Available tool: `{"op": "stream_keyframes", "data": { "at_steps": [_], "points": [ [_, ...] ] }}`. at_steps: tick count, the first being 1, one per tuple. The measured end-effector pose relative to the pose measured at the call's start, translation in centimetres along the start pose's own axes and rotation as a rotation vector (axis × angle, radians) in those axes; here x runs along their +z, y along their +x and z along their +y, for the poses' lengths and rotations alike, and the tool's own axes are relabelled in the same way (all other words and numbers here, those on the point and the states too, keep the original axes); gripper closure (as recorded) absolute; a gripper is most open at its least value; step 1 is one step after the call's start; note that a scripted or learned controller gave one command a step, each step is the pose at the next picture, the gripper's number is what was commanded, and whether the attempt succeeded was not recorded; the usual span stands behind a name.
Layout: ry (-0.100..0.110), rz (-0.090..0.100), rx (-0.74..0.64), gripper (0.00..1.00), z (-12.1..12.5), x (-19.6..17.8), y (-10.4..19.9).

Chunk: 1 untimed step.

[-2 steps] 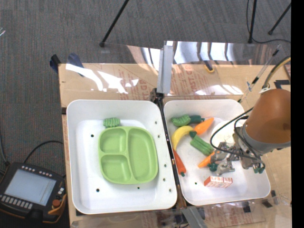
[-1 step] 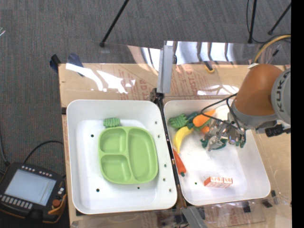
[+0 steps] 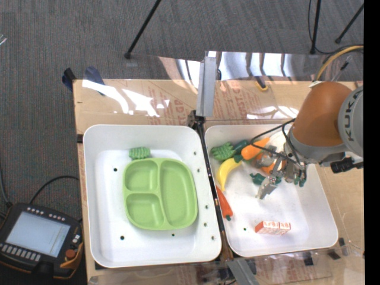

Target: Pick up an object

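The gripper (image 3: pixel 265 190) hangs low over the right bin (image 3: pixel 320 230), its fingers slightly parted with nothing between them (white bin floor shows in the gap). Just left of it lie a yellow banana (image 3: pixel 227 171), a green leafy toy (image 3: pixel 222 152) and an orange carrot (image 3: pixel 254 149). A small red-and-white carton (image 3: pixel 273 227) sits nearer the front.

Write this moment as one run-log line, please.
arm: over right bin | tool: low beside banana | hold: none seen | left bin: green tray
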State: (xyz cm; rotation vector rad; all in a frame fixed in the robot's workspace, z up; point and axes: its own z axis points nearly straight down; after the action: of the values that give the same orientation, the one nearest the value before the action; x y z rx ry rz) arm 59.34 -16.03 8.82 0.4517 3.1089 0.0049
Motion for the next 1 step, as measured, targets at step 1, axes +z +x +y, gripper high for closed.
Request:
{"op": "stream_keyframes", "data": {
  "at_steps": [1],
  "points": [
    [0.005,0.011,0.119,0.0,5.09,0.26,-1.6]
  ]
}}
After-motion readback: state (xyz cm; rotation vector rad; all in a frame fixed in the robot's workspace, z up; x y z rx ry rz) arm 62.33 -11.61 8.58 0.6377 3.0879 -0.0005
